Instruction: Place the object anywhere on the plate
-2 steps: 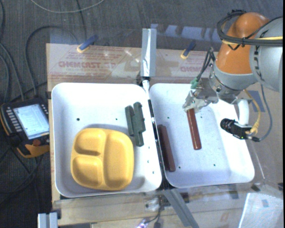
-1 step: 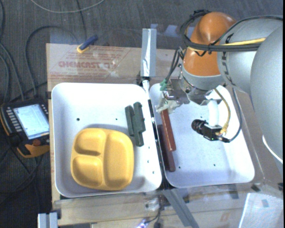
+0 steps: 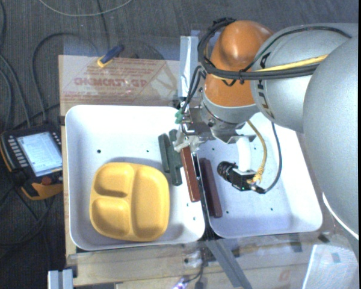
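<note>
While reaching in from the right: grey arm (image 3: 289,71), spread across the right bin (image 3: 277,215). Left bin (image 3: 120,131), yellow compartment plate (image 3: 130,200) at front. Gripper (image 3: 183,140) low over the shared wall; open or closed, impossible to tell. Dark green bar (image 3: 168,158) just beside plate, not on it.

You see a yellow plate (image 3: 131,201) of matt, smooth plastic. The two white bins (image 3: 84,131) look like smooth plastic with a soft shine. The arm (image 3: 325,89) has a glossy grey and orange shell.
</note>
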Robot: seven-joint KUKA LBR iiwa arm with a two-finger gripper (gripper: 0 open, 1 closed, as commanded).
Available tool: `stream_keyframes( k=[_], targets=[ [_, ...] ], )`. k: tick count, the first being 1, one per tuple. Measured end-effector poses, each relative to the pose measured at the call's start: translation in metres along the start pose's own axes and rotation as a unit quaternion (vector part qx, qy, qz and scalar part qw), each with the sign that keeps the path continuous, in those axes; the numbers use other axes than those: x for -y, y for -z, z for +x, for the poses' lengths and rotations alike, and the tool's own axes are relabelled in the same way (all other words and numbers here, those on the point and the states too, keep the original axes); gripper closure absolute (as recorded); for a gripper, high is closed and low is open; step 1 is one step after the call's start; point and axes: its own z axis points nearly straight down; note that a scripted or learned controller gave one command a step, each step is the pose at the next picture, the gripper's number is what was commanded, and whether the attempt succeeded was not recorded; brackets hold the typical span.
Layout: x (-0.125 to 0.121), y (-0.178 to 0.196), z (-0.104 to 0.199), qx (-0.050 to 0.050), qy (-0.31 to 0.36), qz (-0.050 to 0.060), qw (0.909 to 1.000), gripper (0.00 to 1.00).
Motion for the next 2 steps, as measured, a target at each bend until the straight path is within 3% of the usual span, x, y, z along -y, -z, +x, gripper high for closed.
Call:
stream_keyframes(
  k=[1,2],
  targets=[
    [0.044,-0.0496,0.0514,0.0,0.118,0.0,0.993,1.0],
    [0.0438,-0.0494,0.0509,0.0,0.118,0.0,0.993,0.0]
  ],
)
